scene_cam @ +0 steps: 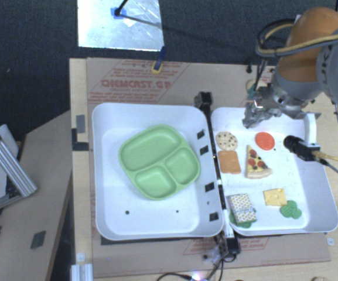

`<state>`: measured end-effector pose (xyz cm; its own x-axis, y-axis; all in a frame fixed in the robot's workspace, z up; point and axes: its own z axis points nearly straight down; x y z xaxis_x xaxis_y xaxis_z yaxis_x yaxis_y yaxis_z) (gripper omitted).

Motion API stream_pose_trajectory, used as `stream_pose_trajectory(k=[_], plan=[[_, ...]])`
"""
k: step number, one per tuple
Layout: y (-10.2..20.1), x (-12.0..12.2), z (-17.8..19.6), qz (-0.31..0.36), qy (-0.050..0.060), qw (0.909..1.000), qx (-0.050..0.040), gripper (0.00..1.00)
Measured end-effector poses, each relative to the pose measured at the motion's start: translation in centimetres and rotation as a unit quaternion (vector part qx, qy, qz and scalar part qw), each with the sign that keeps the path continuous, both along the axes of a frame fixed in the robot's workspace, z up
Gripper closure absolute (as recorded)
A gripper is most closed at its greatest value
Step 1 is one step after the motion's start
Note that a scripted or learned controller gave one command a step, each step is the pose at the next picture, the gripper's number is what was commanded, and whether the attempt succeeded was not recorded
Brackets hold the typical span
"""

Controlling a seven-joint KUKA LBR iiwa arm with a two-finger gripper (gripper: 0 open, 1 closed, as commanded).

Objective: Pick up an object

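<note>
The right bin (324, 183) holds several toy foods: a chocolate-chip cookie (226, 140), a red tomato slice (265, 140), a toast piece (229, 162), a pizza slice (256, 163), a yellow cheese square (275, 196), a green leafy piece (290, 209) and a patterned sandwich block (241, 206). My gripper (253, 117) hangs over the bin's far left part, just above and behind the cookie and the tomato slice. Nothing shows between its fingers.
The left bin (107, 174) bears a green divided plate (159, 161). A black divider with clips (211, 157) runs between the bins. A silver sheet (120, 16) lies beyond the bench. A black cylinder with a cable (300, 147) juts over the right bin.
</note>
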<state>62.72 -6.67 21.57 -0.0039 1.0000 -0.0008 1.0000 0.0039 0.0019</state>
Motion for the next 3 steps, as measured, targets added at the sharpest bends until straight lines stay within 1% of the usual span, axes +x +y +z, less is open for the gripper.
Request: stream_pose_trajectory(k=[1, 2, 3], plan=[[0.4, -1.2, 0.7, -0.001, 0.001, 1.0, 0.0006, 1.0], [0.6, 0.1, 0.8, 0.001, -0.001, 1.0, 0.0009, 1.0], [-0.8, 0.5, 1.2, -0.001, -0.001, 1.0, 0.0005, 1.0]])
